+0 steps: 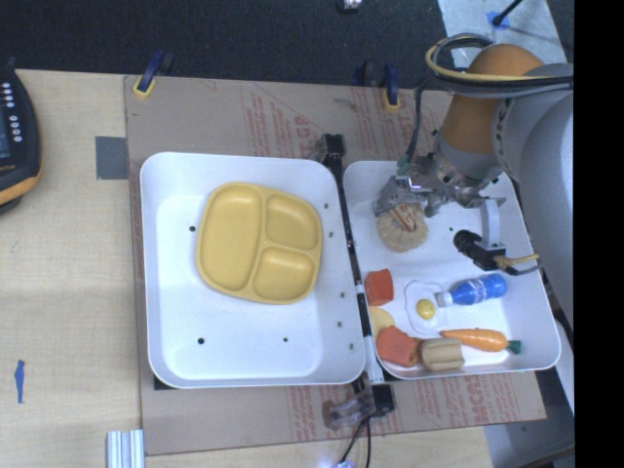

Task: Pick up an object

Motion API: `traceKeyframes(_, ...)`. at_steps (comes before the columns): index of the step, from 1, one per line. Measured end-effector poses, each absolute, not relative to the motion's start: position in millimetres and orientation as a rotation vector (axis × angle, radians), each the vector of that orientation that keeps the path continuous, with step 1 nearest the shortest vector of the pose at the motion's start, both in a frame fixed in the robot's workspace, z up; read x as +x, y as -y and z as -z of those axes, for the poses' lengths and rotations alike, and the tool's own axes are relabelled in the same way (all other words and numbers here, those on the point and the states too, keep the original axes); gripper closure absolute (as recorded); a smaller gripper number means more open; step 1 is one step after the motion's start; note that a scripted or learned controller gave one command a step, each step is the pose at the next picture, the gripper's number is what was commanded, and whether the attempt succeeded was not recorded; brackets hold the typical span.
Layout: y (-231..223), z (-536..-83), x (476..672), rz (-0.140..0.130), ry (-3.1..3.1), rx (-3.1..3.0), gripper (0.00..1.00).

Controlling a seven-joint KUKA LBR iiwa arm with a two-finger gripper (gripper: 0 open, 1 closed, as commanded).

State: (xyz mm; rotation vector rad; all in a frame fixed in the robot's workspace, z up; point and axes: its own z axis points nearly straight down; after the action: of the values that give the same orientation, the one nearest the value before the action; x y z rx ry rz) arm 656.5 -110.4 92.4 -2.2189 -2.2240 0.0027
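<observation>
Tan round bun (402,230) lies directly under the jaws (408,201), seemingly touching; their grip state is unclear.

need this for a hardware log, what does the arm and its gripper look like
The arm is bulky, rounded and light grey, with an orange band above the wrist. A yellow-and-black cable loops beside the band. The gripper is a small grey metal assembly.

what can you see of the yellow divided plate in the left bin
The yellow divided plate looks like matte plastic, a rounded square with three compartments: one long, two smaller. It lies flat, right side up, turned slightly askew, in the upper middle of the left bin. Nothing sits in it or touches it besides the bin floor.
</observation>
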Motion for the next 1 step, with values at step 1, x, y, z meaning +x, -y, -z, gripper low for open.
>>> traceKeyframes(1,92.8,-91.8,642.9,-0.007,2.224,-2.213,0.00)
